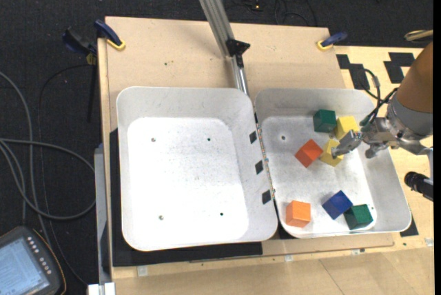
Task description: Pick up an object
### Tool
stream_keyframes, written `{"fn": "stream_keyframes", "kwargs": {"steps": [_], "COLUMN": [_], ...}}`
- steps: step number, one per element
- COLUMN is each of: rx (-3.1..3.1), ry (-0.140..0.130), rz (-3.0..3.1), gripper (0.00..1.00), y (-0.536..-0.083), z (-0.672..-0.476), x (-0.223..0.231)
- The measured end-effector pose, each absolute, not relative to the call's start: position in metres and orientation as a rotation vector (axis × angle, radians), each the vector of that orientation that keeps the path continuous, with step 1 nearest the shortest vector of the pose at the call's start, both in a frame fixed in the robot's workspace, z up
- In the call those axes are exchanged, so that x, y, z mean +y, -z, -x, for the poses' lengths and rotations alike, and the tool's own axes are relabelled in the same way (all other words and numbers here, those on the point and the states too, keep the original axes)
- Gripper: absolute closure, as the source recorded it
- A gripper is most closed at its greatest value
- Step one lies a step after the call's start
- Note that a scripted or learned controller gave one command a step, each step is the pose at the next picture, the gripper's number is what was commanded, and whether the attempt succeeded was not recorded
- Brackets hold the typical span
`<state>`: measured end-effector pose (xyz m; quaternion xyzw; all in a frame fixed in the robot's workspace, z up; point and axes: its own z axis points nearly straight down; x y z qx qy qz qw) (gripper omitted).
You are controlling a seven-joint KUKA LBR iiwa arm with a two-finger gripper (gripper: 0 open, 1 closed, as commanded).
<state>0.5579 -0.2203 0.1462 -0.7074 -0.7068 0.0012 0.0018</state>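
Touching claw (342,145): yellow block (331,154), directly beneath fingertips.

The arm reaches in from the right edge, its orange band at the upper right and the grey wrist below it. The wrist points leftward and slightly down, with dark cables looping above it. The pincer (342,146) extends left from the wrist at a low tilt, its metal fingers (349,141) angled down and to the left.

Wooden bench (179,52), two white bins (138,107)
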Motion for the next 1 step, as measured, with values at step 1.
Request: {"fn": "stream_keyframes", "kwargs": {"steps": [1], "rx": [-2.223], "ry": [0.0], "rz": [2.223], "gripper": [1.0], "y": [-0.1592], "z": [-0.5591], "x": [-0.2207]}}
